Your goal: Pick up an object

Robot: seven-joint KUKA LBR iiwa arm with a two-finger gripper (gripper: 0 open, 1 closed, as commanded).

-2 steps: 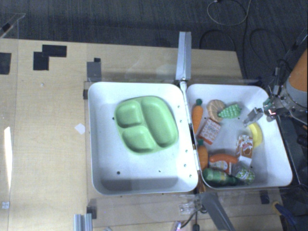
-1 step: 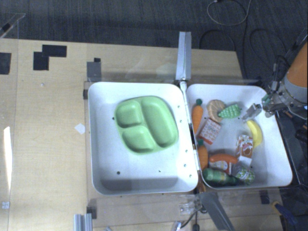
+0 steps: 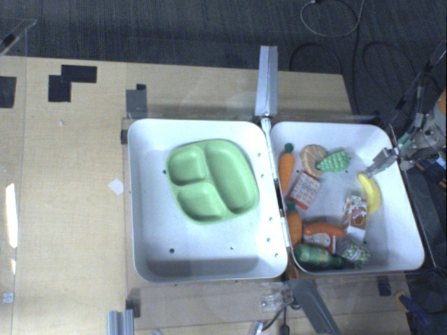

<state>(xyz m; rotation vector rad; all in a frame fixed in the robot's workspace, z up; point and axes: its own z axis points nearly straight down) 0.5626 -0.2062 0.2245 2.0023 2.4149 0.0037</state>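
The right bin (image 3: 413,237) holds several toy foods. A carrot (image 3: 286,170) lies by the left wall, next to a round biscuit (image 3: 311,155) and a bumpy green piece (image 3: 333,161). A red-and-white packet (image 3: 304,190), a yellow banana (image 3: 371,191), a small carton (image 3: 355,212), an orange-red bottle (image 3: 323,234) and a green bottle (image 3: 321,257) lie further forward. My gripper (image 3: 383,161) hangs over the bin's upper right corner, just above and to the right of the banana. Nothing is visibly held in it.
The left bin (image 3: 143,243) holds a green divided plate (image 3: 211,179). A metal post (image 3: 267,82) stands behind the wall between the bins. Cables lie on the dark floor at the back right. The arm (image 3: 422,139) comes in over the right rim.
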